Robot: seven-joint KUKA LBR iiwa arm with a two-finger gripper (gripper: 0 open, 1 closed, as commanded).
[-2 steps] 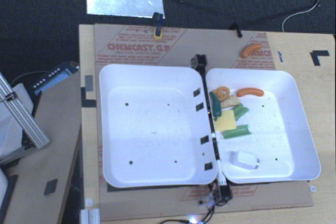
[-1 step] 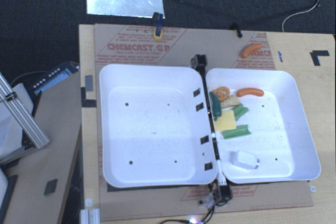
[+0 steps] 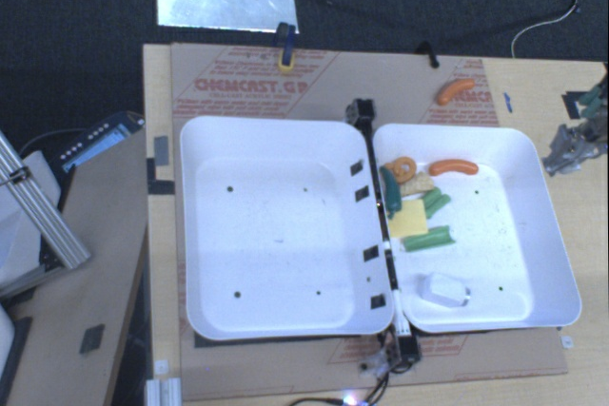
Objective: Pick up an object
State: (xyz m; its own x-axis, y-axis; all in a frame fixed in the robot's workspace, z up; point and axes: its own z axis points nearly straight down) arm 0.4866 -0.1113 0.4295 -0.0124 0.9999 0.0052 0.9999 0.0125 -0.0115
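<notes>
The right bin (image 3: 533,233) holds a cluster of small toy foods near its left wall. An orange ring (image 3: 403,168) lies beside an orange sausage (image 3: 453,167). Below them are a dark green piece (image 3: 390,187), a green pod (image 3: 435,201), a yellow square (image 3: 411,220) and a green bean (image 3: 428,239). A pale, whitish object (image 3: 443,290) rests near the bin's front. My gripper (image 3: 565,151) hangs at the far right, outside the bin's right rim and apart from every object, partly cut off by the frame.
The left bin (image 3: 276,223) stands beside the right one, joined by a black divider (image 3: 379,204). A second orange sausage (image 3: 456,90) lies on the cardboard behind the right bin. A yellow and blue clamp (image 3: 284,48) sits at the board's back edge.
</notes>
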